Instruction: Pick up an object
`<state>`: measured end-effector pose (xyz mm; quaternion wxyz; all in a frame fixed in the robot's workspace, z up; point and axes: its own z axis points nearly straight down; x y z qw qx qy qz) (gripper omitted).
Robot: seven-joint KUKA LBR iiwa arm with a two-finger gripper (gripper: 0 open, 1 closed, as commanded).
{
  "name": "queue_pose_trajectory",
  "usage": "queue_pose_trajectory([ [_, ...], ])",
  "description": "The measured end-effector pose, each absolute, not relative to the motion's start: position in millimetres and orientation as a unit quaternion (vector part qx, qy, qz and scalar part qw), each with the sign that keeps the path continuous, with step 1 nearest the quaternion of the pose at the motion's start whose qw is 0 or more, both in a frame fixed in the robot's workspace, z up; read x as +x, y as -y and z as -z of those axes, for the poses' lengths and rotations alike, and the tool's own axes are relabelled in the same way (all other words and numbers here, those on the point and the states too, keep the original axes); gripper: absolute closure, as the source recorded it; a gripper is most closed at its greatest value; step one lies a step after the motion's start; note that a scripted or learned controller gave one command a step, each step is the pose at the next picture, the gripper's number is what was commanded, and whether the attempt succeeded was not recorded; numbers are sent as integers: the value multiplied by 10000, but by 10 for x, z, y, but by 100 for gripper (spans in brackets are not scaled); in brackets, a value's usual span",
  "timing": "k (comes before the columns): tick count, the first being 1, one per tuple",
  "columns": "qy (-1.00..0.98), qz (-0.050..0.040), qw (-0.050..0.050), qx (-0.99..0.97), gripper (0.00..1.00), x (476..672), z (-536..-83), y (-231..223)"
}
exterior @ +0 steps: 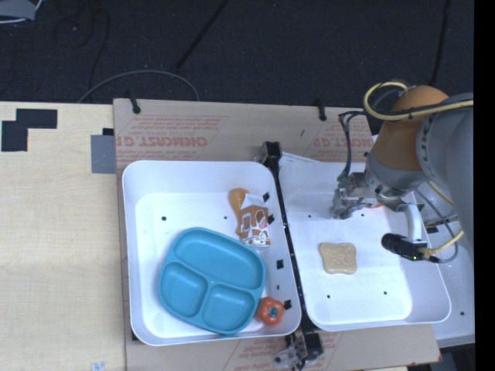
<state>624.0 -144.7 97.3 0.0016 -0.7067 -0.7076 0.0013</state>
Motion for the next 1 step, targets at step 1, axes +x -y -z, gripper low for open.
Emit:
queue_pose_trajectory([
  [1, 7064, 5, -13, -7078, 100, 6219, -1570, 1527],
])
